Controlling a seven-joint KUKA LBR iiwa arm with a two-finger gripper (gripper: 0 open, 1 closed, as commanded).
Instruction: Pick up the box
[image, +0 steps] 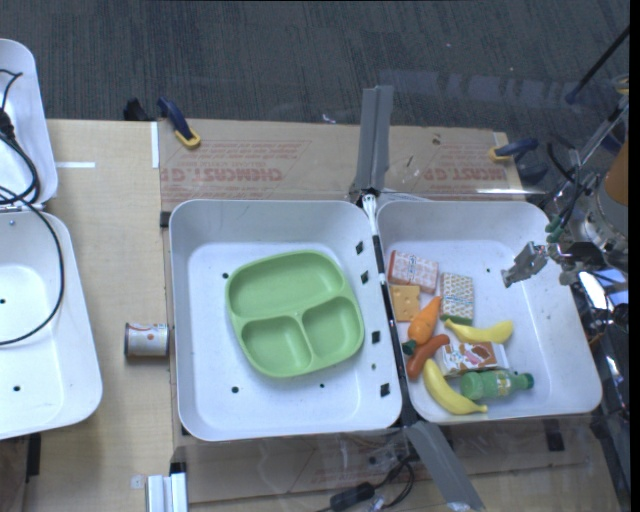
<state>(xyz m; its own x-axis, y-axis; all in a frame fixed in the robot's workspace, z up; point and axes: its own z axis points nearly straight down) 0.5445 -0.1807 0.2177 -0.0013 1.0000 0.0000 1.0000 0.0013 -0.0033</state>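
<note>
A small metal can with an orange label (147, 340) lies on its side on the wooden bench, just left of the left shallow white plastic bin (190, 300). Inside that bin rests a pale green plastic plate with three compartments (294, 312), sitting flat near the middle. In the right shallow white plastic bin (560, 400), a cluster of toy groceries crowds the left half: a small pink-and-white cardboard box (414, 270) lies flat toward the back, with an orange square cracker (405, 301) just in front of it and a small patterned green-and-white carton (458, 295) to its right. An orange toy carrot (425, 318) and a red toy chilli (426, 354) lie beside two yellow toy bananas (480, 331), a red-and-white juice carton (470, 356) and a green plastic bottle (496, 383) on its side. At the far right, the grey arm's two-finger gripper (523, 267) hangs over the bin's right half, well apart from the box; how far its claw is open cannot be told, and nothing is seen in its grasp.
</note>
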